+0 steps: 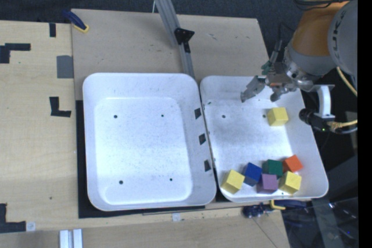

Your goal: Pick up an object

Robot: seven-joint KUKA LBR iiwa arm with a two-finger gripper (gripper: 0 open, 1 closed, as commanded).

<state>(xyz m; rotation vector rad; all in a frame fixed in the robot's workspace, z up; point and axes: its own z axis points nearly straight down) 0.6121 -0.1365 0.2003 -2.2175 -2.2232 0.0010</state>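
Note:
My gripper point(261, 94) hangs over the far part of the right bin point(232, 125), its two fingers spread open with nothing between them. A yellow cube point(278, 117) lies alone on the bin floor just in front of the gripper and slightly to its right, apart from the fingers. Along the bin's near edge lies a cluster of cubes: yellow point(233, 181), blue point(253, 173), green point(272, 168), purple point(269, 182), orange-red point(293, 163) and another yellow point(292, 182).
The left bin point(139, 136) sits beside the right one, sharing a raised rim. A grey metal strut point(165, 3) slants across the bench behind the bins. The arm's orange and grey body point(322, 32) stands at the right.

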